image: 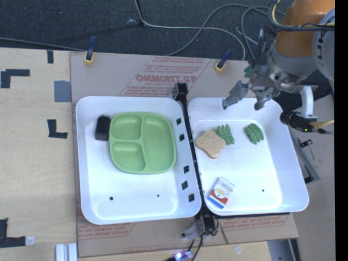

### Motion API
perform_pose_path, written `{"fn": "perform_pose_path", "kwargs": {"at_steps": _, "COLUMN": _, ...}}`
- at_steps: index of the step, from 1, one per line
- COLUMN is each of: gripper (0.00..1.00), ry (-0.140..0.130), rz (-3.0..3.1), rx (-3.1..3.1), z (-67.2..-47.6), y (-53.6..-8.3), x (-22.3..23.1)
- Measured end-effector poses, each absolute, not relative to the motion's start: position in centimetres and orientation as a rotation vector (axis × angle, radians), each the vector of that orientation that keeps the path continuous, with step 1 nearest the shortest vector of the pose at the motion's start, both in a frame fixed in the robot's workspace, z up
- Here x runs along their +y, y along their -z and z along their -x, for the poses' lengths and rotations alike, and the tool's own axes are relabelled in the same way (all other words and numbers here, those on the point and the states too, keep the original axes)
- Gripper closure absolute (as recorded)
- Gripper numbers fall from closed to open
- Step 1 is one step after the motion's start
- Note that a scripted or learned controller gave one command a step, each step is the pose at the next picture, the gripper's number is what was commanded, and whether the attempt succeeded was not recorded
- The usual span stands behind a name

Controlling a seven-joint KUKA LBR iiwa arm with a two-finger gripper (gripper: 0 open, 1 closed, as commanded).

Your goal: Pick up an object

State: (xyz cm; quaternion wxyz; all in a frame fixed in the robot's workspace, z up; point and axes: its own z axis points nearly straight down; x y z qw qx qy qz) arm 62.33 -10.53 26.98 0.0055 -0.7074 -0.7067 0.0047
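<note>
The approach is in hand — nothing is grasped yet. The gripper (246, 100) hovers over the far edge of the right bin (283, 197), jaws spread and empty. The nearest object, a green pod (253, 132), lies below and toward the camera; next the arm must descend over it.

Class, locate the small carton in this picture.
The carton lies in the right bin, near its front edge, below the toast.
</note>
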Motion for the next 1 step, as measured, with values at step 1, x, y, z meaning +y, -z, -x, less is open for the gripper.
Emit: {"fn": "perform_pose_path", "kwargs": {"at_steps": 1, "gripper": 0.0, "ry": -0.002, "rz": 2.219, "rx": -2.222, "z": -62.52, "y": -27.79, "x": -10.51}}
